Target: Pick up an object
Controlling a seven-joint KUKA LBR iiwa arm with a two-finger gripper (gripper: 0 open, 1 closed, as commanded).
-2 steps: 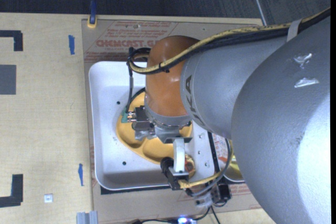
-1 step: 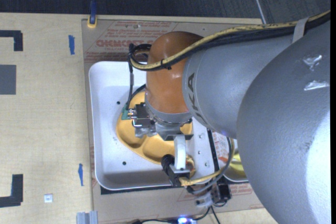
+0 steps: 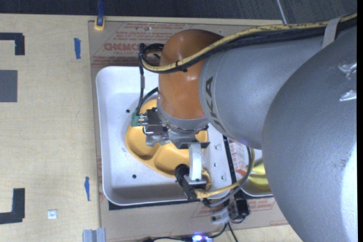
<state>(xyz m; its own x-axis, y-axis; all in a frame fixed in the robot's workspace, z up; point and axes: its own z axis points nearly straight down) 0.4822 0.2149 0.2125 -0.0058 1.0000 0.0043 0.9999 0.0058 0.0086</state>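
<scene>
The grey arm with its orange band (image 3: 181,73) reaches down into the left white bin (image 3: 113,122). Its wrist hangs over a yellow object (image 3: 139,141) that lies in the middle of that bin, with a rounded yellow lobe (image 3: 167,160) sticking out toward the front. The gripper itself is hidden under the wrist and flange, so its contact with the yellow object cannot be made out. A small green circuit board (image 3: 136,118) shows at the wrist's left side.
The arm's large grey body covers most of the right bin, where a shiny gold object (image 3: 260,175) and a red-and-white package (image 3: 238,157) peek out. Black and yellow cables (image 3: 215,192) hang at the bin's front edge. The wooden bench (image 3: 45,122) lies to the left.
</scene>
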